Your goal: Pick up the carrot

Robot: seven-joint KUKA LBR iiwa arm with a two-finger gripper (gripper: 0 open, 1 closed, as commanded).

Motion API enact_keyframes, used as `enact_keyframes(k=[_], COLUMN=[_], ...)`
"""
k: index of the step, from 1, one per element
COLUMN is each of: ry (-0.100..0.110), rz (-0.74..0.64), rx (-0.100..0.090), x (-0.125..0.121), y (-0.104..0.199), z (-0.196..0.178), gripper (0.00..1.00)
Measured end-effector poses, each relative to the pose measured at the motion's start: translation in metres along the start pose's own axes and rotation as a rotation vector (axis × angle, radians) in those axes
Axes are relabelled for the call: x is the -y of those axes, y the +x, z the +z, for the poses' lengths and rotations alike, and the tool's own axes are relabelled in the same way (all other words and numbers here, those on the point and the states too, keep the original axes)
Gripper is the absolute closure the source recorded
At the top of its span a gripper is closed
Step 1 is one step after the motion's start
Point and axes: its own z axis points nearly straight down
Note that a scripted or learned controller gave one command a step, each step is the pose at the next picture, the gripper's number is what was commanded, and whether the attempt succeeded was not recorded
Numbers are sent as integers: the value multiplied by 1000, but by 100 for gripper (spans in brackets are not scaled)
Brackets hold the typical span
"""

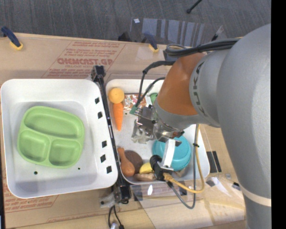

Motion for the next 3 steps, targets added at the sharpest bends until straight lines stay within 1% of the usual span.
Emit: enact_keyframes(k=[1, 2, 3], ry=[3, 12, -10], rz=[102, 92, 113], rx=[2, 4, -4], x=[31, 31, 13], y=[71, 71, 144], z=[15, 6, -53], gripper=[100, 100, 100])
